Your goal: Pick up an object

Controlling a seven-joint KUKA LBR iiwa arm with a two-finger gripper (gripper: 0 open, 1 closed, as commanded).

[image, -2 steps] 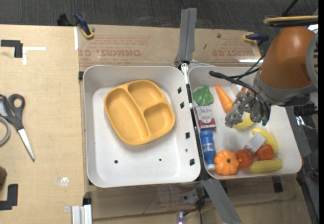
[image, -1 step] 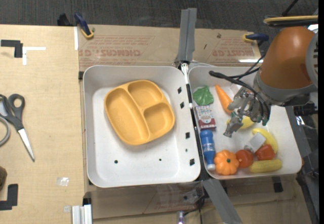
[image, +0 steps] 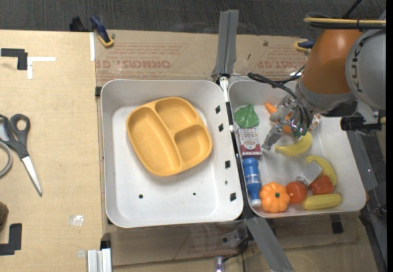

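Leftmost, a yellow divided plate [image: 170,135] is seen in the left bin [image: 116,203]. Rightward, in the right bin [image: 353,200], a banana [image: 295,146] is gripped between the closed fingers of the gripper [image: 293,132]. Lifting is judged under way; a straight raise is called for next.

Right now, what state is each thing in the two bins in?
Gripper: low in the right bin, over a banana.
Upper banana: lying flat, under the gripper.
Lower banana: lying flat.
Yellow plate: upright, in the left bin.
Bottle: lying on its side.
Pumpkin: upright.
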